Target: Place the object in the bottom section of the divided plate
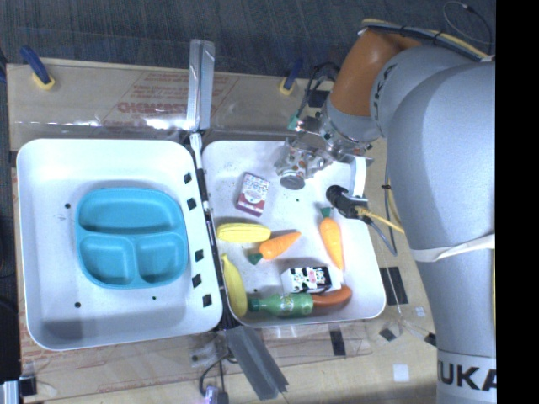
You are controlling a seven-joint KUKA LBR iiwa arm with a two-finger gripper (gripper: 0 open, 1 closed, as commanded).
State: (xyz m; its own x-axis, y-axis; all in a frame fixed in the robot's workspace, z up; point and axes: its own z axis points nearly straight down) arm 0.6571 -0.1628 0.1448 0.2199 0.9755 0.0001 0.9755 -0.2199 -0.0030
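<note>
Arm: I see the grey arm (pixel 438 167) coming in from the right, its orange band (pixel 362 70) above the far edge of the right bin (pixel 370 305).
Gripper: the gripper (pixel 307 160) hangs low over the far part of the right bin; I cannot tell from here how it is set or whether it has anything.
Plate: the blue divided plate (pixel 130 234) lies flat in the left bin (pixel 42 225), well apart from the gripper.
Right bin, far side: a small red-and-white carton (pixel 252 193) lies just left of the gripper.
Right bin, middle: a yellow corn cob (pixel 242 232) touches a carrot (pixel 280 244); another carrot (pixel 332 239) lies toward the right wall.
Right bin, near side: a banana (pixel 233 286), a green bottle (pixel 282 305) and a black-and-white carton (pixel 305 279) sit close together.
</note>
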